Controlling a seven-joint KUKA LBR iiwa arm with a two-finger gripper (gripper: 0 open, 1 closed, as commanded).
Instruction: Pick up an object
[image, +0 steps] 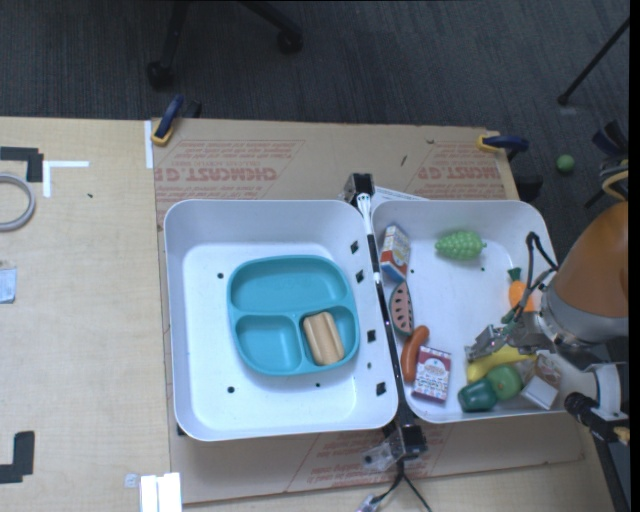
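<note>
While its grip state cannot be told, the tool (487, 343) hovers touching the yellow banana (497, 358).

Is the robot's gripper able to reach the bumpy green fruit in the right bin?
Probably yes. The bumpy green fruit lies alone at the far end of the right bin, nothing on top of it. The gripper hangs lower in that bin, near the banana.

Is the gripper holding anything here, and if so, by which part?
It cannot be told: the gripper sits low over the banana and green pepper in the right bin.
</note>
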